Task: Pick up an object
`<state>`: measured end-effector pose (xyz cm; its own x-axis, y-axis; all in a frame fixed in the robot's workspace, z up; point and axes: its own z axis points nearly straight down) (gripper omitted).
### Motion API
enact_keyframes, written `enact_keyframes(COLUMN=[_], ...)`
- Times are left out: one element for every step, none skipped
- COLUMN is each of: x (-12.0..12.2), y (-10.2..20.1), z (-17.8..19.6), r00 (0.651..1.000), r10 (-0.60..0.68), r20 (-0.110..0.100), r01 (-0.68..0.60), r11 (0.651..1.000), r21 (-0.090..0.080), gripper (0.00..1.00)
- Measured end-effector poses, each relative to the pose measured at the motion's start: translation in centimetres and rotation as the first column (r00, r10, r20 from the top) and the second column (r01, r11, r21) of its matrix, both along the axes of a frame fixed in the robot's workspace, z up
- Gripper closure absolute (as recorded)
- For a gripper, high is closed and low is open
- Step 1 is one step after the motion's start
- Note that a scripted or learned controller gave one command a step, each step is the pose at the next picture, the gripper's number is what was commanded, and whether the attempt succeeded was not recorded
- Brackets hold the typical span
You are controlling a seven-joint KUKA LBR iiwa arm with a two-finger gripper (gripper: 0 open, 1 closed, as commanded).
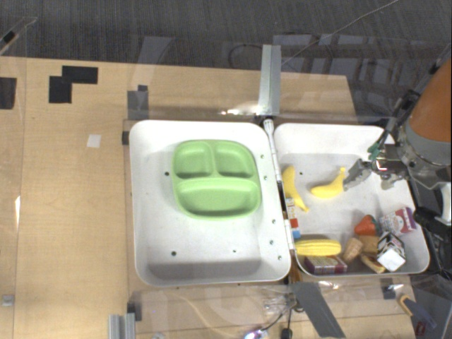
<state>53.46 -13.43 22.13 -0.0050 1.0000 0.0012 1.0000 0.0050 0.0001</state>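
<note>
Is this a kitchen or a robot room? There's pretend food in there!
Most likely a robot lab, not a kitchen. A grey arm with a gripper reaches over two white bins on a wooden bench, and the toy bananas and the green divided plate look like practice props.

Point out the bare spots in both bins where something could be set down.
Left bin: bare floor rings the green plate, widest along the near edge. Right bin: a bare strip at the far edge, behind the two bananas. Its near right corner is crowded with small items; the gripper hangs beside one banana.
</note>
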Motion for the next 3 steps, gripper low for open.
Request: enact_keyframes(x=[2.0,0.1,0.4], y=[0.3,2.6,-1.5], z=[-12.4,-2.6,3.1], r00=[0.993,0.972,0.997], r10=[0.118,0.236,0.079], r20=[0.003,0.003,0.002], r01=[-0.118,-0.236,-0.079], r11=[0.993,0.972,0.997], r21=[-0.001,-0.001,-0.002], gripper=[0.00,0.00,0.00])
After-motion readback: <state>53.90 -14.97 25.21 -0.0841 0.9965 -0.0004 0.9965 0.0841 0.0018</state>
